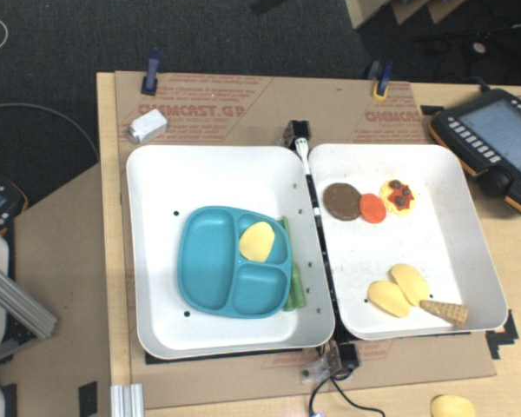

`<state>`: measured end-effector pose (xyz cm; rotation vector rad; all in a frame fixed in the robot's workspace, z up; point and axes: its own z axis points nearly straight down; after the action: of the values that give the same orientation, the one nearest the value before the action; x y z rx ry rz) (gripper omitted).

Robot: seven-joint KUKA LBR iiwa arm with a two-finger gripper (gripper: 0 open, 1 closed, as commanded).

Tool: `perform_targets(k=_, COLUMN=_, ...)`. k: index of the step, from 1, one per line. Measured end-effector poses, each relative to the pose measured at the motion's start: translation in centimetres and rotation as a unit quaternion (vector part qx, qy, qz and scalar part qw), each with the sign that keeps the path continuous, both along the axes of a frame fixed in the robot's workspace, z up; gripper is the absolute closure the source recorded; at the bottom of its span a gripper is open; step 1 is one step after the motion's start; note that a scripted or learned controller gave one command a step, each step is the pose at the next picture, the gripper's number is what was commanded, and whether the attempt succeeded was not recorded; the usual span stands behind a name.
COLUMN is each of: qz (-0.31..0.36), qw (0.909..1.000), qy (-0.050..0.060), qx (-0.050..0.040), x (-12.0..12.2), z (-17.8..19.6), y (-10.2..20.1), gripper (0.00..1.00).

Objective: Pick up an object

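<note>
Overhead, two white bins sit side by side on a cardboard-covered bench. The left bin carries a teal divided plate, its long axis running roughly from the far side of the bench to the near side. A yellow toy food piece lies in the plate's upper right compartment. A green strip lies along the plate's right edge, pointing the same way as the plate, between it and the bin wall.

The right bin holds two clusters well apart. Toward the far side, a brown disc, a small red-orange round and a yellow biscuit with red and dark topping form a row from left to right, each touching or just beside the next. Toward the near side, two yellow oval pieces lie against each other, both tilted, with a waffle cone just beside them; its long axis slants from upper left to lower right, toward the bin's near right corner.

On the bench beyond the left bin's far left corner rests a small white block. A black handheld control unit lies past the right bin's far right corner.
</note>
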<state>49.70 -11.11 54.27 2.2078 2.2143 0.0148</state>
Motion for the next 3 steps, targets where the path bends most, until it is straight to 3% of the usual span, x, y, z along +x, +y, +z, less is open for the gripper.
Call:
perform_targets(k=1, qz=-0.002, qw=0.9999, qy=0.013, qx=0.0026, x=-1.9, z=-9.8, y=0.6, gripper=1.0)
perform_targets(k=2, qz=0.001, qw=1.0, qy=0.002, qx=0.0015, x=-0.5, z=-0.2, y=5.0, gripper=1.0)
perform_targets(k=3, qz=0.001, qw=0.9999, qy=0.016, qx=0.0024, x=-1.6, z=-12.4, y=9.2, gripper=1.0)
